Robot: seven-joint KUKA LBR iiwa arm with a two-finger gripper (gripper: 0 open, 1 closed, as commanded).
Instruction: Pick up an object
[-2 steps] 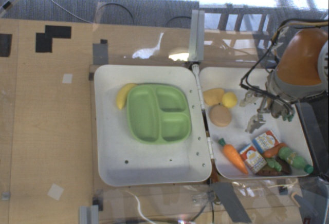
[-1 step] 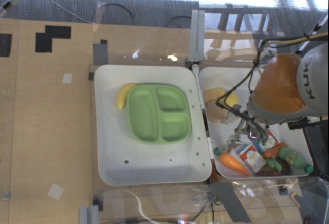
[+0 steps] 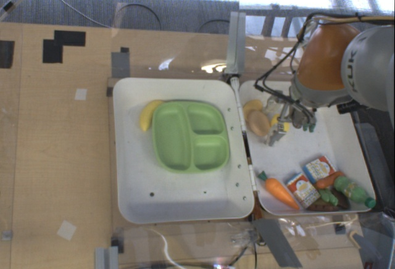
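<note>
The arm reaches in over the right bin [image 3: 352, 138], its gripper [image 3: 279, 132] hanging above that bin's far left corner, just beside a tan rounded thing [image 3: 258, 122] lying there; I cannot tell whether the jaws are apart or together. Along the same bin's near edge lie a carrot [image 3: 278, 190], two small cartons [image 3: 311, 178] and a green bottle [image 3: 354, 191], close together. In the left bin [image 3: 133, 181] a green divided plate [image 3: 189, 136] sits near the middle, with a banana [image 3: 147, 115] touching its far left edge.
</note>
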